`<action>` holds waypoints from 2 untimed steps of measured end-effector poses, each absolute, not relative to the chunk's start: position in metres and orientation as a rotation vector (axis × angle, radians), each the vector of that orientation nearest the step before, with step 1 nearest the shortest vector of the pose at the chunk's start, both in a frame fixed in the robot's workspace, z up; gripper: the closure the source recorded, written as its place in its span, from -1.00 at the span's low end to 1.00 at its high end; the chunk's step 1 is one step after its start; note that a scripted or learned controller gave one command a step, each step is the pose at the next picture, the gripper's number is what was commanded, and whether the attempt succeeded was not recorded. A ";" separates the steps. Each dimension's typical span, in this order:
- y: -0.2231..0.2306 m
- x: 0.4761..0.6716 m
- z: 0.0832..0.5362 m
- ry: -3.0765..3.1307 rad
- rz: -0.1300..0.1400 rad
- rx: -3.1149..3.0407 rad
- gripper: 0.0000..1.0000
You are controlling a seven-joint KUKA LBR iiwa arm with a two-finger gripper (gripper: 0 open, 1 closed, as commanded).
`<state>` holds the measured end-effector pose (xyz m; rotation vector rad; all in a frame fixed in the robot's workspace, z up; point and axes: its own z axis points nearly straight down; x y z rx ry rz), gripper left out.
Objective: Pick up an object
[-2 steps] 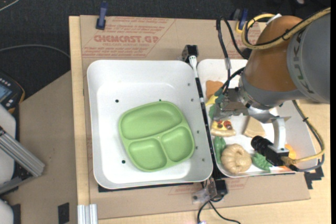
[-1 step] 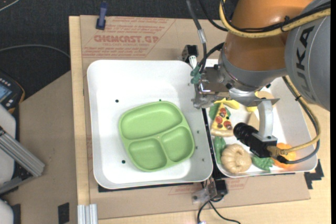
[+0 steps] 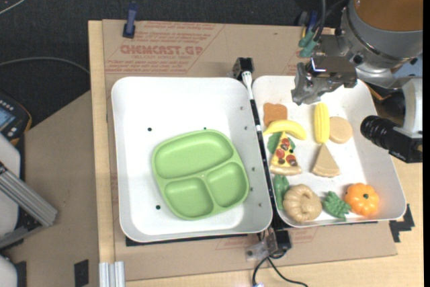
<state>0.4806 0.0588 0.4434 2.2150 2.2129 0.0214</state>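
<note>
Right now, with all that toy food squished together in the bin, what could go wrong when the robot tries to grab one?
The gripper hovers above the corn, which lies close to the banana and a round tan piece. It might bump or grab a neighbour instead. The toys crowd the right bin, so a push could shove one against another. The smooth corn might also slip away.

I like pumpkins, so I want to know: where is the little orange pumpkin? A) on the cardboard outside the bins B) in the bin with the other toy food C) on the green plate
B: the orange pumpkin sits in the near right corner of the right bin, beside the green leafy toy, while the green plate lies in the left bin.
</note>
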 end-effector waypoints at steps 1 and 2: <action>-0.020 0.479 0.397 2.212 -0.007 2.233 1.00; 0.130 0.488 0.474 2.239 0.018 2.200 1.00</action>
